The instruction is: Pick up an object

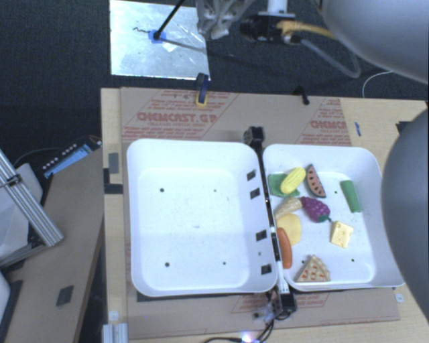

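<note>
Grey arm link (pixel 410 201), blurred and close to the lens, covers the right edge of the bench. A second grey mass crosses the top right corner.

Gripper (pixel 220 19): I read the pale metal piece at the top of the view as the gripper, with a yellow cable (pixel 301 28) running off to its right. It sits off the bench, over the dark floor. I cannot tell how far open it is, nor whether it has hold of anything.

Left to right from there:
- Aluminium rail (pixel 23 201), far to the gripper's left and well nearer the camera.
- Silvery sheet (pixel 151 47) on the floor, just left of the gripper.
- Left bin (pixel 137 201), below the gripper and slightly left, well apart from it.
- Blue and yellow clamp (pixel 202 90) on the cardboard sheet (pixel 174 115), almost straight below the gripper.
- Right bin (pixel 370 161), below and right of the gripper, well apart. All the toys lie in it.
- Along its left wall: green leaf (pixel 275 185) under the corn cob (pixel 293 179), pale wedge (pixel 287 206), yellow round piece (pixel 291 228), orange carrot (pixel 286 249).
- Further right: watermelon slice (pixel 315 181), purple grapes (pixel 315 209), pizza slice (pixel 312 270).
- Then the cheese block (pixel 341 234) and the green stick (pixel 349 195), farthest right of the gripper.
</note>
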